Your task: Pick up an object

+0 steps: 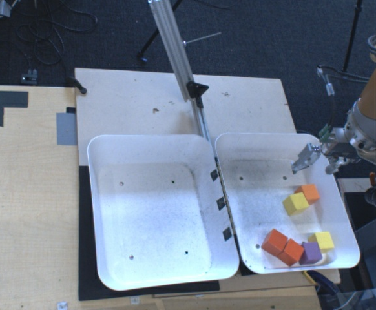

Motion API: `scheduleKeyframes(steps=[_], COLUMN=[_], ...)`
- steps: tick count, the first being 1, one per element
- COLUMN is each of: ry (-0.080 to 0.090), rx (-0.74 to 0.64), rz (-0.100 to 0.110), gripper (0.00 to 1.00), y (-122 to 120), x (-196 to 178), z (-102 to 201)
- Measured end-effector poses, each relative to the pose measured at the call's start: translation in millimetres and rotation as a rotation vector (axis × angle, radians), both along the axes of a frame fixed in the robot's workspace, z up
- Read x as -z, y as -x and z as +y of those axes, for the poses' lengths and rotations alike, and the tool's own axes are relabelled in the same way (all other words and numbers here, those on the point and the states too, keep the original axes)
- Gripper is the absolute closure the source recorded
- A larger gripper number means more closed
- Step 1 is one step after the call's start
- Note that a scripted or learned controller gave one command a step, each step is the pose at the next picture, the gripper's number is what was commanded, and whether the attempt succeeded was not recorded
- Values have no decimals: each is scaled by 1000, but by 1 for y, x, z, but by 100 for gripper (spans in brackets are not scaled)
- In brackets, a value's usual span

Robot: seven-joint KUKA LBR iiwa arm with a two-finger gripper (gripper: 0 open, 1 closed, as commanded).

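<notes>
While the gripper point(317, 158) hangs spread and unladen, yellow block point(296, 203) touches orange block point(310, 193) below.

The table point(33, 192) was light wood, and most of it lay far from the claw point(317, 159). A pale board point(143, 102) and two white bins lay on it: one bin point(252, 148) under the claw, the other bin point(101, 173) farther off.

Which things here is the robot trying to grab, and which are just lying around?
For the job:
gripper
yellow block
small orange block
big orange blocks
purple block
second yellow block
right bin, which holds them all

Just lying about:
left bin
metal rail
cables on the floor
</notes>
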State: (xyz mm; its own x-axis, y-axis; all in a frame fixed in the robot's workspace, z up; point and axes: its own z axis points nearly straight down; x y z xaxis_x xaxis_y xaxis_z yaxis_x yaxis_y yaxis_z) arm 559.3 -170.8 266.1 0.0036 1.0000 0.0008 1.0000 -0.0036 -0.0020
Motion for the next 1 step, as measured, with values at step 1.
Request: scheduleKeyframes(steps=[1], ry=[5], rx=[-5], rz=[-11], gripper=[0], y=[-5], x=[143], z=[-38])
